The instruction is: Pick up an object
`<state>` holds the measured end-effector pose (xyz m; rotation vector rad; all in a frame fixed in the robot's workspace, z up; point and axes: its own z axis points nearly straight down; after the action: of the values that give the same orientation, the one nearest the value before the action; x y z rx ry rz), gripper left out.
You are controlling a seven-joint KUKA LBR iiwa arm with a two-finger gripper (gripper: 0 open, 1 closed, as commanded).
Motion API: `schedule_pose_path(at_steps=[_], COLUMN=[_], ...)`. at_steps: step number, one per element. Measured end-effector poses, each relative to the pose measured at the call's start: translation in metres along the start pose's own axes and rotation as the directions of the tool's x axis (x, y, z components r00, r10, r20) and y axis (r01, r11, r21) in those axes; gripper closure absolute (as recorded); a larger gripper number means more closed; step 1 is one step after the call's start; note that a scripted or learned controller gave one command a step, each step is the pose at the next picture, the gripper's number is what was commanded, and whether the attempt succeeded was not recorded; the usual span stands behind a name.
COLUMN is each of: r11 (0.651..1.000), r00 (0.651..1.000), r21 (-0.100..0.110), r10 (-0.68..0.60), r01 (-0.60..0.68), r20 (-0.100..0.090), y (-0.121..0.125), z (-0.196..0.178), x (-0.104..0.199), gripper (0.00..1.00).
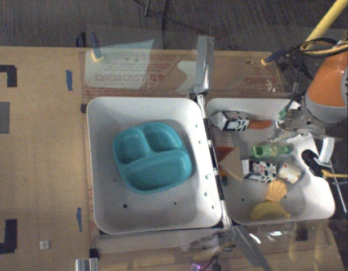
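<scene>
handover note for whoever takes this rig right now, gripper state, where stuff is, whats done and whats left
Gripper: over the right bin, near its upper right, just above the green bottle. Whether its fingers are open or shut cannot be read from this view, and nothing is seen between them.

Right bin holds: the green bottle, two small black-and-white cartons, a yellow piece, and other small items.

Left bin: a teal divided plate.

Done: arm positioned over the right bin.

Left: grasp and lift an object; the bottle looks the likeliest target.

A teal divided plate (153, 157) lies in a white bin (103, 208).
</scene>
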<state>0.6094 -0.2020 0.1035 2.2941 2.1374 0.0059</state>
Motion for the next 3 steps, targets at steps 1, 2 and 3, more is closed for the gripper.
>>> schedule_pose_path(at_steps=[1, 2, 3], r11=[1.000, 1.000, 0.998], r00=[1.000, 1.000, 0.998], r21=[0.001, -0.003, 0.003], r10=[0.000, 0.001, 0.057], r01=[0.000, -0.001, -0.057], r20=[0.000, 0.001, 0.000], y=[0.000, 0.001, 0.024], z=[0.000, -0.011, -0.021], x=[0.000, -0.001, 0.027], gripper=[0.00, 1.00, 1.00])
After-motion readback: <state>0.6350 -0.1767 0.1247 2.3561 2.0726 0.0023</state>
